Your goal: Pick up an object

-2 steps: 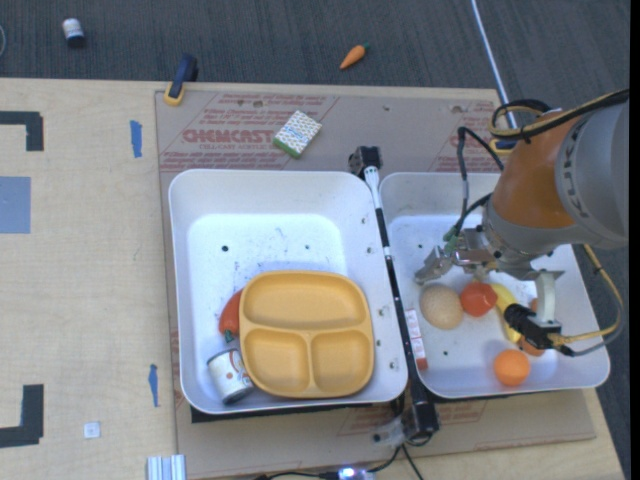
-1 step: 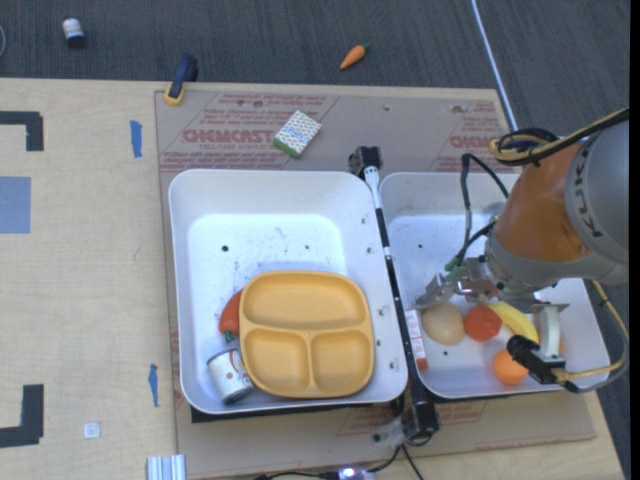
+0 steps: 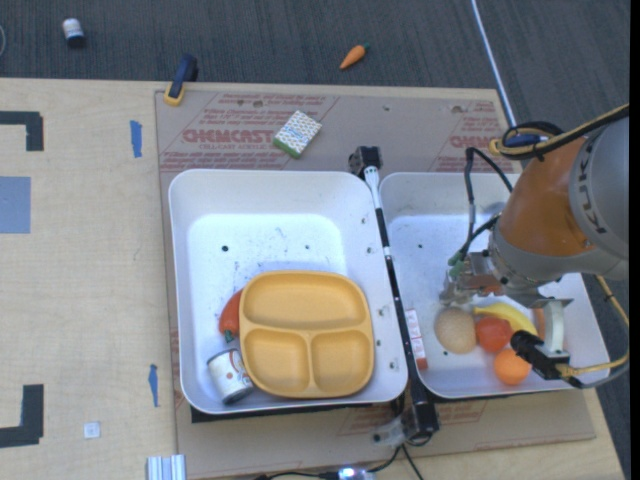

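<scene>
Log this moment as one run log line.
arm: over right bin | gripper: above potato, near banana | left bin: yellow tray

On the dark floor beyond the desk (image 3: 80, 268) lie a toy carrot (image 3: 352, 57), a small cylinder (image 3: 73, 32) and a blue-and-yellow clip (image 3: 181, 78).

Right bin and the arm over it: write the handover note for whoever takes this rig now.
Tool: low inside the right bin, at its middle; open or shut cannot be told, and nothing is seen held.
Things: beige round object, red object, banana and orange ball clustered at the bin's near end, just below the tool. Left bin holds a yellow divided plate, a can and a red item tucked under the plate.
Done: nothing lifted.
Left: grasp one object and raise it.
</scene>
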`<control>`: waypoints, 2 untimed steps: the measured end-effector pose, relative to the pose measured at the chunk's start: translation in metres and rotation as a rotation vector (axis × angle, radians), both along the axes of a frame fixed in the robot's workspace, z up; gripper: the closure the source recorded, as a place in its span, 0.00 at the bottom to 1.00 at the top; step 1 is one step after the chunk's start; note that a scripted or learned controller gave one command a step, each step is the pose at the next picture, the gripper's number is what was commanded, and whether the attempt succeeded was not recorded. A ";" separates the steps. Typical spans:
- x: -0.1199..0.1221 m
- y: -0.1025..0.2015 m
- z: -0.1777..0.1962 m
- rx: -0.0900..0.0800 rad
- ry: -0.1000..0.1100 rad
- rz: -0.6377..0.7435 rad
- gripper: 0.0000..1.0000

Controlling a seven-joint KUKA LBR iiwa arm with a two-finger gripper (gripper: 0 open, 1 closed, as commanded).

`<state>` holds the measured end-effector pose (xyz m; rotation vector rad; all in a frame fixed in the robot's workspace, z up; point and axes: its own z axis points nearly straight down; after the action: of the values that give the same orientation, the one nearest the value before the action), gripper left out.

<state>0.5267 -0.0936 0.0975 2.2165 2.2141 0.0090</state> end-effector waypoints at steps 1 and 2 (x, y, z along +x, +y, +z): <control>0.000 0.000 0.000 0.000 0.000 0.000 0.00; -0.028 -0.001 -0.011 0.002 0.004 0.001 0.00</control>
<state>0.4985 -0.0947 0.0865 2.2177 2.2185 0.0070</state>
